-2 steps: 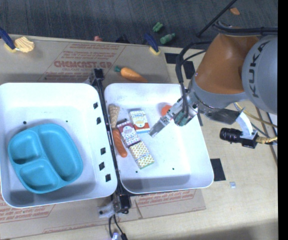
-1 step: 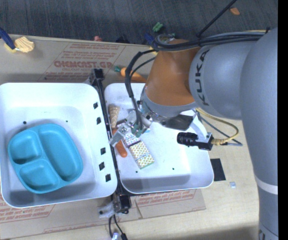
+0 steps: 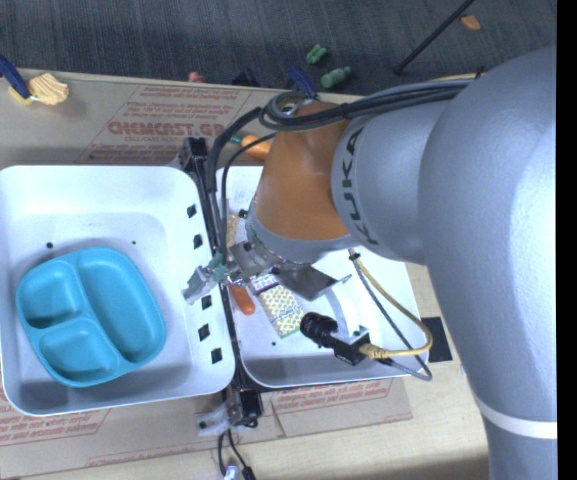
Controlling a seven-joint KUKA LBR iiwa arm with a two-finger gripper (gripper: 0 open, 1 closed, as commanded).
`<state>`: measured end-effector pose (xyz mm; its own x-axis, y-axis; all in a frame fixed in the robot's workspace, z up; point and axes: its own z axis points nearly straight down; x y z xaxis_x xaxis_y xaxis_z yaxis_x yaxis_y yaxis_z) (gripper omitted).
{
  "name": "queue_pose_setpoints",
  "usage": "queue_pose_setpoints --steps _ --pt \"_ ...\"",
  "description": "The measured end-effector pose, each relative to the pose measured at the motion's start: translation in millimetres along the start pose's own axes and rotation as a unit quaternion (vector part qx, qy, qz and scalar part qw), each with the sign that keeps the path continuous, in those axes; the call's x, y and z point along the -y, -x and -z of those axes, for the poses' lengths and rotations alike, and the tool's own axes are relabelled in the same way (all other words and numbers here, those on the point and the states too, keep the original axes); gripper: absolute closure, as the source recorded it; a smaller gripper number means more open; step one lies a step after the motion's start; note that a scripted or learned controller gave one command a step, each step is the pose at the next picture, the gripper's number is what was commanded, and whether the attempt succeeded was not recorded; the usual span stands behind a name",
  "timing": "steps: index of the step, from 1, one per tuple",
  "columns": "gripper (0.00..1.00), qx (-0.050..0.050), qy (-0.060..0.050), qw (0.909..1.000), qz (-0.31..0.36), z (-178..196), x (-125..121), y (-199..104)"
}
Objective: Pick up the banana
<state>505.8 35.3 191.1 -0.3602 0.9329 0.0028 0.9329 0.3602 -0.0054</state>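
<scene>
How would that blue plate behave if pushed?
The plate looks like moulded plastic, so it is probably stiff and light. It lies flat in the smooth white bin, so it would likely slide rather than tip or roll. Its rounded rim may be awkward to pinch.

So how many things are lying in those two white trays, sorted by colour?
Blue: 1, the divided plate in the left bin
Orange: 1, a small piece in the right bin
Yellowish patterned: 1, a packet in the right bin
Total: 3; the arm may hide more.

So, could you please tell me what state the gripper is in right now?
Gripper: cannot be told; it is low in the right bin, largely hidden by the arm.
</scene>
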Motion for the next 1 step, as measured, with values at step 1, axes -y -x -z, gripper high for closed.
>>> queue_pose_setpoints --steps 1 --pt "0.0 0.0 0.0 0.9981 0.061 -0.2 9.3 -59.4"
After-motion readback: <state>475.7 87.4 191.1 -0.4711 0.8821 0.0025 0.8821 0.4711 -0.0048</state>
